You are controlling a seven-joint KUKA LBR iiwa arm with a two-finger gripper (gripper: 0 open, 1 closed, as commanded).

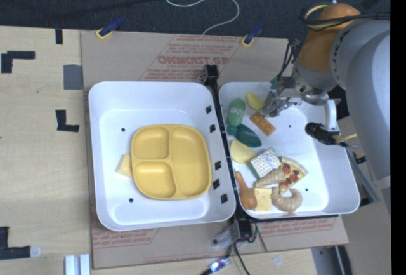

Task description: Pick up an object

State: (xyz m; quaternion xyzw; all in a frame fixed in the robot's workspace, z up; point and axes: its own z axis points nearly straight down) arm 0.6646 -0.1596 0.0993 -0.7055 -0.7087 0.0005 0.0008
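The pincer [274, 104] hangs low in the right bin [330, 194], near its far edge. I cannot tell its state. The orange block [261, 123] lies just beside it, slanting toward the bin's near right corner.

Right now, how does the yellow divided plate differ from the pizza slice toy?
The yellow divided plate sits in the left bin; the pizza slice toy lies in the right bin. The plate is far larger and plain yellow; the slice is tan with red spots. The plate has few neighbours; the slice is crowded among other toys. Both lie flat.
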